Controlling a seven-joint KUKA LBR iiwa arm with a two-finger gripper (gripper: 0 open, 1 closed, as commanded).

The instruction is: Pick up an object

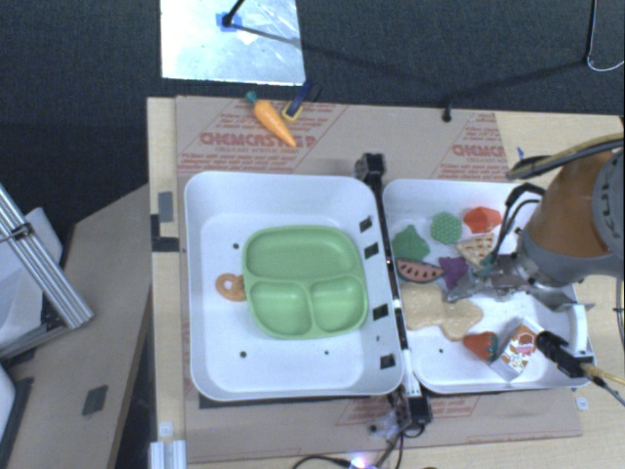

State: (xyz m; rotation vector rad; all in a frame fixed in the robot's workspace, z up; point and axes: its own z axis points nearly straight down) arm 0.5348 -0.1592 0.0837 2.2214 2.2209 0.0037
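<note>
Left bin (210, 262): green divided plate (303, 279), small pretzel (231, 286) touching its left edge. Toy carrot (272, 122) lies on the tabletop (410, 135) behind it. Right bin (415, 198): toy food pile, purple piece (453, 271) and watermelon slice (418, 271) near centre. Gripper (479, 279) low just beside the purple piece; can't tell fingers' state.
</note>
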